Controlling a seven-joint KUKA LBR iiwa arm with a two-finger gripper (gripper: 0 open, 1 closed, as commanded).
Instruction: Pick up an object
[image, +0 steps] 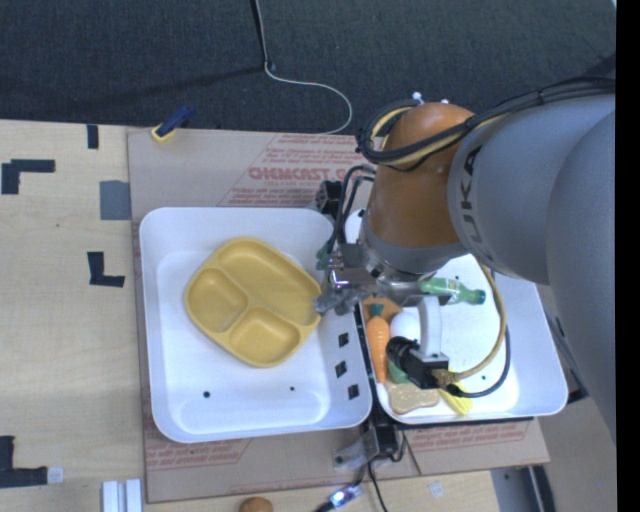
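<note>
A yellow divided plate (250, 300) lies tilted in the left bin (240, 405). My gripper (335, 283) hangs at the plate's right edge, over the wall between the two bins, with the orange wrist band just above it. An orange carrot (377, 342) lies in the right bin (525, 350), just below the gripper. A green bottle (456, 292) sits further right, partly under the arm. At that bin's front edge rest a beige flat piece (412, 399) and a small yellow item (455, 401). The arm hides much of the right bin.
Both bins stand on a cardboard sheet (250, 170) on the wooden bench. A small blue and yellow clip (172, 122) lies at the sheet's far left corner. A thin white cable (310, 85) runs across the dark floor behind.
</note>
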